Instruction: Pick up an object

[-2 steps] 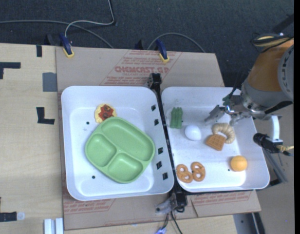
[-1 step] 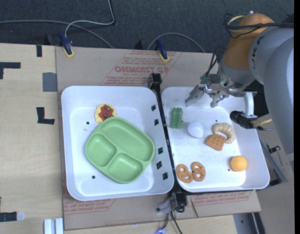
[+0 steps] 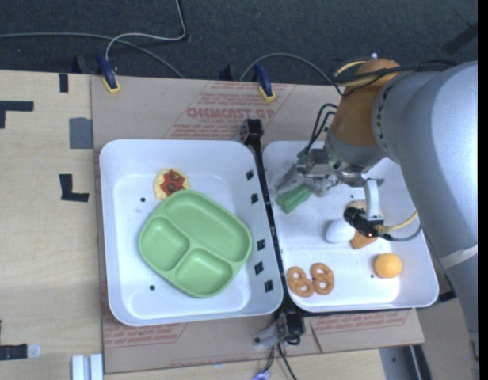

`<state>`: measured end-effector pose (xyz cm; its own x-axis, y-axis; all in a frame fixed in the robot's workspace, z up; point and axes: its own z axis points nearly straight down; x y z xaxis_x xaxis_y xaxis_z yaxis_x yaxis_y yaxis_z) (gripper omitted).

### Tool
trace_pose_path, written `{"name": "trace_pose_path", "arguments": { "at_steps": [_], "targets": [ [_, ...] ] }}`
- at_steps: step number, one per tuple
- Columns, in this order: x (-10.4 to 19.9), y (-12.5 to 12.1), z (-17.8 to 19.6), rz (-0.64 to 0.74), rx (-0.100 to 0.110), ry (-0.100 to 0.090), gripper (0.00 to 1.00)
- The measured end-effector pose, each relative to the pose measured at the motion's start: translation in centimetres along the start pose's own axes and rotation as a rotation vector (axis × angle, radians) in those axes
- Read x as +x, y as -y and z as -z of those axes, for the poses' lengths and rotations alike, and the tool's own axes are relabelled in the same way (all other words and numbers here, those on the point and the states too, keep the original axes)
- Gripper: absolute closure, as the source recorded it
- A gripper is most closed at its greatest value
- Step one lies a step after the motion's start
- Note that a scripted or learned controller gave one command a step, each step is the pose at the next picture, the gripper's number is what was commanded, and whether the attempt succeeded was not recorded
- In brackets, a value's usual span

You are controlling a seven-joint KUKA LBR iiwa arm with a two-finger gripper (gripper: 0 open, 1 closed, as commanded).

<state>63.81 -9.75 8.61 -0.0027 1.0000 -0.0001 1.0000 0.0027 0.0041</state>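
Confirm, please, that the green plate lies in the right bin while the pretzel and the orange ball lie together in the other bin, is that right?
Not quite: the camera view shows the green plate in the left bin, not the right. The pretzel and the orange ball do lie together in the other bin, the right one.

One fixed camera, set high above the bench (image 3: 46,212), looking down at a slant. Both bins centre frame: left bin (image 3: 121,236), right bin (image 3: 414,287). Arm (image 3: 434,141) enters upper right.
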Motion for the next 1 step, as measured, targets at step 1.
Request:
{"name": "trace_pose_path", "arguments": {
  "at_steps": [1],
  "targets": [
    [-0.06,0.0,1.01,0.0,0.0,0.001,1.0]
  ]
}}
